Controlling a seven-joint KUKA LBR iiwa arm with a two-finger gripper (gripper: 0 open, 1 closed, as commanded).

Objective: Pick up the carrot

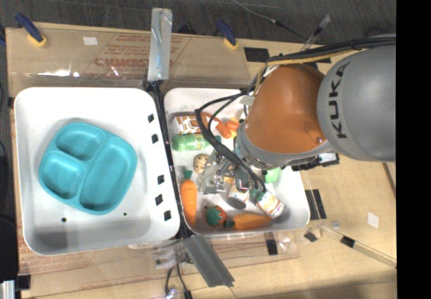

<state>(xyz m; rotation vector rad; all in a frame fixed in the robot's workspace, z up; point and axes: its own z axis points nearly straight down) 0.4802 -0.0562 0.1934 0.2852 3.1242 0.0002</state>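
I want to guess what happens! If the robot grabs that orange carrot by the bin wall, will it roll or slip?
The tapered orange toy carrot looks smooth and rounded, so it may slip or roll. It seems stiff, probably plastic and light. It lies against the white bin's wall, leaving the gripper little room.

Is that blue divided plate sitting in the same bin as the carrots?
No. The blue divided plate lies in the left bin, while an orange carrot lies in the right bin under the arm.

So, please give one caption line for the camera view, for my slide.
Arm's hand low in the right bin among toy food, beside a carrot; a blue tray in the left bin.
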